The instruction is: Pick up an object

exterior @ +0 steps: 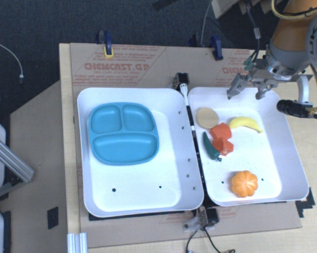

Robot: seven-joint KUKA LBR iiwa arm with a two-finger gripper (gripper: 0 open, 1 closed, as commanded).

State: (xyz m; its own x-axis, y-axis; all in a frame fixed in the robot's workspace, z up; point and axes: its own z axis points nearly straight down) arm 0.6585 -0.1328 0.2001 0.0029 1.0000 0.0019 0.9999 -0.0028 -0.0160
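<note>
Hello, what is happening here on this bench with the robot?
A grey robot arm's two-finger gripper, open and holding nothing, hangs over the far edge of the right white bin. Below lie a yellow banana, a tan disc, a red block and an orange fruit. The left white bin holds a blue divided plate.

Blue divided plate [124, 133] in white left bin [95, 194]; yellow banana [246, 124], orange fruit [244, 184], red piece [222, 138] in white right bin [290, 167].
</note>
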